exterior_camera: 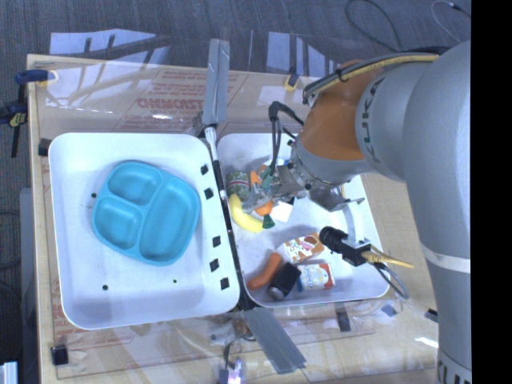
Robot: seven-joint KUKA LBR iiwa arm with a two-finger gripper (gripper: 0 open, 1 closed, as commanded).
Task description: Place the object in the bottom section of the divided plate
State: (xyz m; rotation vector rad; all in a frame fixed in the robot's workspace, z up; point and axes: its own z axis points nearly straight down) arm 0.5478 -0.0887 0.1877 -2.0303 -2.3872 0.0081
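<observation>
Fingers of the gripper (270,189): buried in clutter, and whether they are open or closed on anything cannot be told. Position: low over the upper-left part of the right bin (364,294), close to the divider. Candidate item: yellow banana (245,215), lying flat just below the gripper and beside a small orange piece (262,209) and a white block (282,212); a printed can (238,185) sits just above it. Which of these the task means is not certain, though the banana is the plainest candidate. Handling, by judgement: probably a light, stiff toy with a smooth, curved skin, not fragile but apt to slip or roll. Best hold: across the thick middle, jaws square to its length, clear of its neighbours. Destination: blue divided plate (146,212), in the left bin (72,294), well apart from the banana.
</observation>
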